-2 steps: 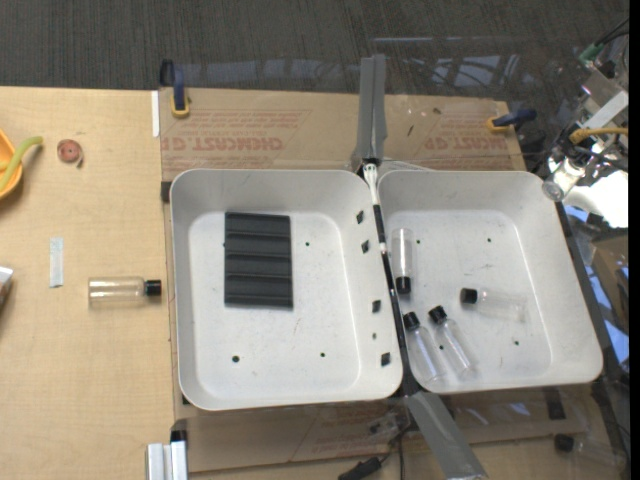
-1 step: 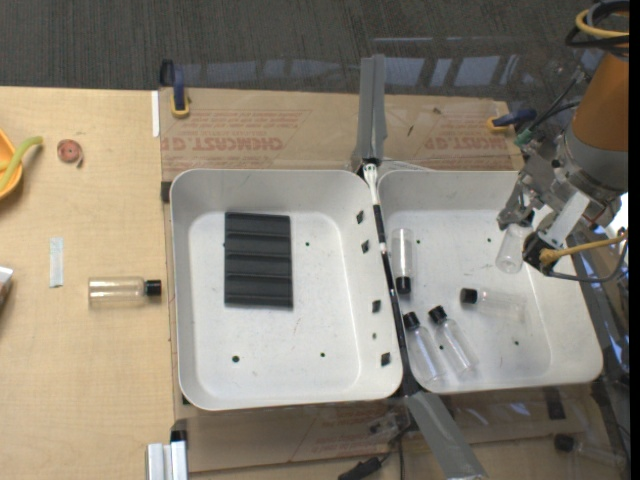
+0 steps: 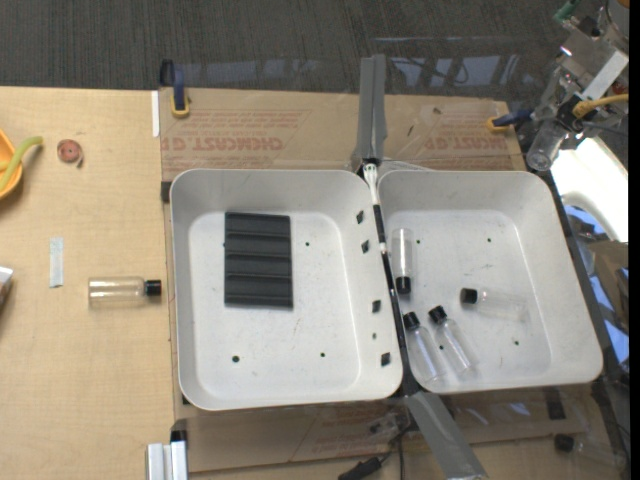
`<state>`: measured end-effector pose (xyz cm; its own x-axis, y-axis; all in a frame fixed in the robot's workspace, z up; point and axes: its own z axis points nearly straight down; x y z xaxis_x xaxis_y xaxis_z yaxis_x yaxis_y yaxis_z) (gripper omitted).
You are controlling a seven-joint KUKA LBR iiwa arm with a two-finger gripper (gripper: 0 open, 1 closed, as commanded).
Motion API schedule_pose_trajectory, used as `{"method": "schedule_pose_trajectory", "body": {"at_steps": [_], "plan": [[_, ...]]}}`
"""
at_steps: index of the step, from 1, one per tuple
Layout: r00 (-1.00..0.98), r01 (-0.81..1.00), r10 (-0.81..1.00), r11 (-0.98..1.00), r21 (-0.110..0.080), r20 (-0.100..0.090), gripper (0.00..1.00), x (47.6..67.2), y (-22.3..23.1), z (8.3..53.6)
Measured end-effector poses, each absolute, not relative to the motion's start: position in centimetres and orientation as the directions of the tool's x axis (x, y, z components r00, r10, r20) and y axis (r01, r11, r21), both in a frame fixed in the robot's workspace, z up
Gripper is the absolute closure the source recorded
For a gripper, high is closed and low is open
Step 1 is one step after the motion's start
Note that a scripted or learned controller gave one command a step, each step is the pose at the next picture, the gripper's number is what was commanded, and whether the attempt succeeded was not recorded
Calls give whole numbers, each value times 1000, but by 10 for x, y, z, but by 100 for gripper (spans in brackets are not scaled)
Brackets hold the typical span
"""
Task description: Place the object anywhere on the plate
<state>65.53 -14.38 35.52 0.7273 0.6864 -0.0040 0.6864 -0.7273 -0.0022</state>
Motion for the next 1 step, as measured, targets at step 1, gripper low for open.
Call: {"method": "schedule_pose_trajectory", "body": {"at_steps": [1], "plan": [[769,639,639,-769,-4,-5,100,572,-115,263]]}}
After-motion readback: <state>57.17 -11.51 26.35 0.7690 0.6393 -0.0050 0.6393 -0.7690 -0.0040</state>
